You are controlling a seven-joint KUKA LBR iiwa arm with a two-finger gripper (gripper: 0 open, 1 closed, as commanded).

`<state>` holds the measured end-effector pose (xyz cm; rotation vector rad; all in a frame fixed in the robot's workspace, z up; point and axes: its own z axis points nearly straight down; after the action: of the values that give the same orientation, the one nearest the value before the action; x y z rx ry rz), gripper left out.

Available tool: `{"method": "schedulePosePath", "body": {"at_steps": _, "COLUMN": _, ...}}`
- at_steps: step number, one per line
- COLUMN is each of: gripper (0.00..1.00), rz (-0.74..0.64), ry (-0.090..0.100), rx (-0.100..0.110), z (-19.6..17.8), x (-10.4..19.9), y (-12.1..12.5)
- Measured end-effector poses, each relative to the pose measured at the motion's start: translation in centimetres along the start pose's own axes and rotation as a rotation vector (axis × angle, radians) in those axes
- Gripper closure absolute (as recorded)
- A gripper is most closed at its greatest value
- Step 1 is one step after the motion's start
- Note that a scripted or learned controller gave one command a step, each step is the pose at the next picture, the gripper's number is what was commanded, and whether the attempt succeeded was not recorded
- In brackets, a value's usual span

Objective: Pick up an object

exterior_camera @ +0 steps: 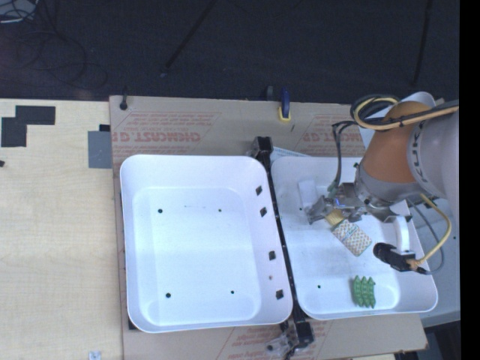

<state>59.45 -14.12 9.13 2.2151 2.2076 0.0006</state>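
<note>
Speckled packet (351, 238), white with a fine dotted pattern, lies tilted on the floor of the right bin (327, 274), just beside and below the gripper (328, 213), its upper end so close to the tool that contact cannot be judged; whether the gripper is open or closed cannot be told from this slant, and nothing can be seen gripped in it. A small tan piece shows at the gripper's tip, too blurred to name. A pale, see-through item (307, 193) rests near the gripper, toward the bin's far side. A green ridged object (364, 291) sits well apart, near the front rim of the same bin. The arm (393, 154) comes in from the right, its orange band over the bin's far right corner. The left bin (193, 240) lies alongside, both bins on a cardboard sheet (187, 129) on the pale wooden bench (52, 238)
</note>
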Motion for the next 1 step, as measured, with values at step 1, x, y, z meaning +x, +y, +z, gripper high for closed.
{"method": "schedulePosePath", "body": {"at_steps": 1, "gripper": 0.0, "rz": -0.001, "ry": 0.003, "rx": 0.003, "z": -5.84, "x": -7.53, "y": 3.7}}
